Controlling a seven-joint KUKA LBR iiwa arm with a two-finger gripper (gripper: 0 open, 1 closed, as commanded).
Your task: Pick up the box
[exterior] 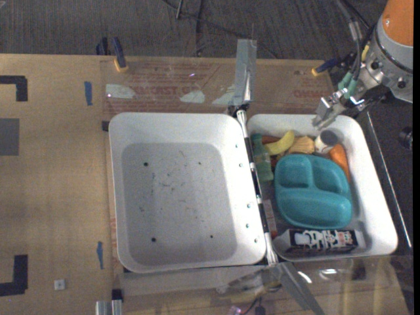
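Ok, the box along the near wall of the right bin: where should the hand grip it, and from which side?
Probably from straight above, across its short width near the middle. The box lies flat and long, squeezed between the bin's near wall and the teal divided tray, so finger clearance on either long side looks tight.
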